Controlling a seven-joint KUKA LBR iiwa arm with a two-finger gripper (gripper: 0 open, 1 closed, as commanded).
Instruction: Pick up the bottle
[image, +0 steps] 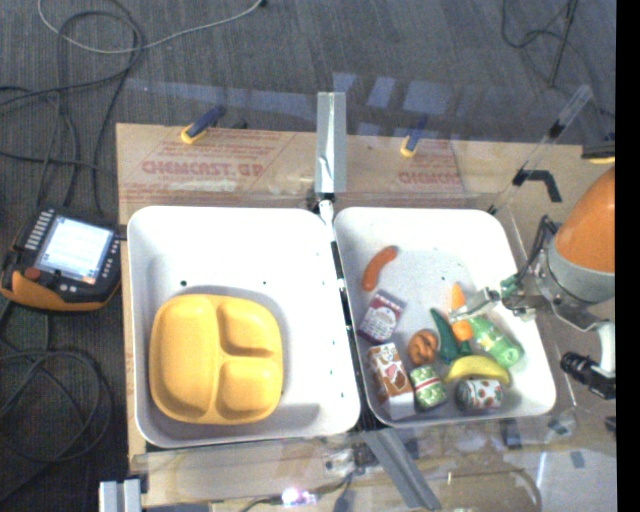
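One green bottle (497, 343) lies on its side in the right bin (420, 222), near that bin's right wall and toward its near end. The gripper (492, 296) hovers just above and to the far side of it, reaching in from the right under the arm's orange band (590, 232); whether it is apart or together cannot be told from this angle, and nothing is seen between it. Touching or just beside the bottle are one banana (478, 369) on its near side, one small carrot (458, 300) and one dark green vegetable (444, 333) on its left. Further left sit one pretzel-like brown piece (423, 346), two small cartons (381, 316), one green can (429, 388), one dark round item (480, 395) at the near edge, and one sausage (379, 266) alone toward the far end. The far half of this bin has open white floor, while the near right corner is crowded, with the bottle hemmed between neighbours and the wall. The left bin (230, 218) holds one yellow divided tray (217, 356), with bare floor along its far and left sides. One teach pendant (66, 260) lies on the floor well left of the bench.
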